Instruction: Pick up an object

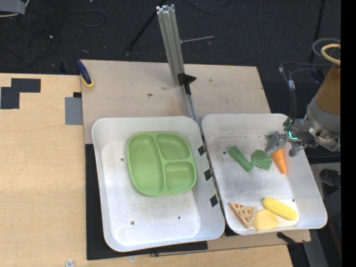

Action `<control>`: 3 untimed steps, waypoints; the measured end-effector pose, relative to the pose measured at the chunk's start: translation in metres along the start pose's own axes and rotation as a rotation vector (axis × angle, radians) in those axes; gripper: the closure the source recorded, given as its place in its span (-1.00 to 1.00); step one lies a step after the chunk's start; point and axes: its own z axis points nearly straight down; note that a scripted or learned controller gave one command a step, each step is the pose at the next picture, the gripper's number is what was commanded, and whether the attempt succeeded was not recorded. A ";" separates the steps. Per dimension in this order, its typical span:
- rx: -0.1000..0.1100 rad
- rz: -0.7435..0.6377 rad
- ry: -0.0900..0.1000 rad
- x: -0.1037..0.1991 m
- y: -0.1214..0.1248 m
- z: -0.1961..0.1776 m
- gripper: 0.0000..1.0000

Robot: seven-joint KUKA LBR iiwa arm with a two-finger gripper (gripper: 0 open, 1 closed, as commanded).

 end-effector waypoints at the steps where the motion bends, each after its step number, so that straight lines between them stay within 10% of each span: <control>1: -0.003 0.000 -0.001 0.000 0.001 -0.001 -1.00; 3: 0.005 0.001 0.002 -0.012 -0.006 0.103 -1.00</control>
